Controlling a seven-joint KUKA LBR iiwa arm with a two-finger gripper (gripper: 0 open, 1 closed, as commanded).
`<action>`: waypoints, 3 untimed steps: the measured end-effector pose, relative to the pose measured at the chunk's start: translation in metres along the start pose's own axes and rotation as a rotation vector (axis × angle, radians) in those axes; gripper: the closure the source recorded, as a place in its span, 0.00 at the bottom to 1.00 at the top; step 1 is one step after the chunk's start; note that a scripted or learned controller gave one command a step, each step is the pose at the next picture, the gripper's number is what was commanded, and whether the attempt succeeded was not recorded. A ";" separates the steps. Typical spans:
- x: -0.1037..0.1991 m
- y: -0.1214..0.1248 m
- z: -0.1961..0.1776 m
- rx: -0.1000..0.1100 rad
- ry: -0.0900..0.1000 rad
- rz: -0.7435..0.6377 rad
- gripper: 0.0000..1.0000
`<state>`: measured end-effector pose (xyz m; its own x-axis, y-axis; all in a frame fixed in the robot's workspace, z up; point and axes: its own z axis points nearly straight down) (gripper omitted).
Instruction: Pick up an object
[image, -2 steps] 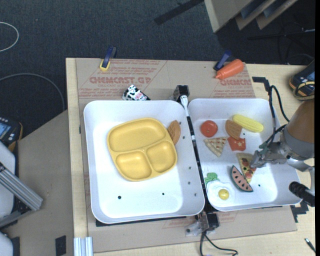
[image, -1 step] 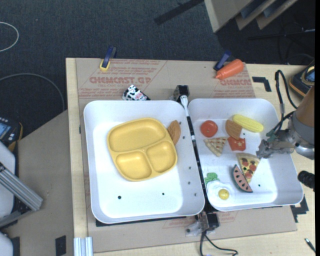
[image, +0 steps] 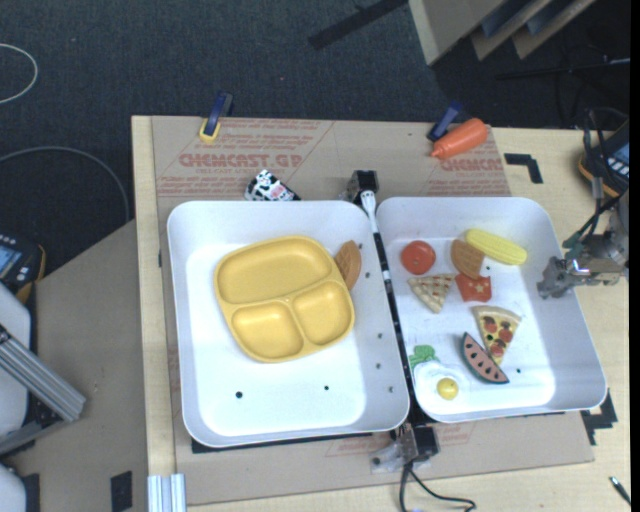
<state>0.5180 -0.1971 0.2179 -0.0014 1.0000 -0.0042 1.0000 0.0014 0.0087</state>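
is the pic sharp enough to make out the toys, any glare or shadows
Camera view: soft but readable; the tomato, corn and watermelon slice are easy to tell apart. Lighting is even, with no harsh glare on the right bin and only faint shadow under the yellow tray. The hand looks blurry.

An orange carrot toy (image: 460, 138) and a cow-patterned toy (image: 270, 187) lie on the bench (image: 150, 300) (outside both bins).

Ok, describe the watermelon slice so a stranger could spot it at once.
Look in the right bin, at its near side. The watermelon slice lies just below the pizza slice, right of the fried egg. It alone has a dark curved rind and red flesh.
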 end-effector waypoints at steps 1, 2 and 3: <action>0.000 0.001 -0.007 0.005 0.002 0.000 1.00; 0.055 0.001 0.001 0.011 0.008 -0.004 1.00; 0.116 -0.009 -0.008 0.011 0.008 -0.005 1.00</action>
<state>0.5089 -0.0808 0.2253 -0.0066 1.0000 0.0040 1.0000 0.0066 -0.0022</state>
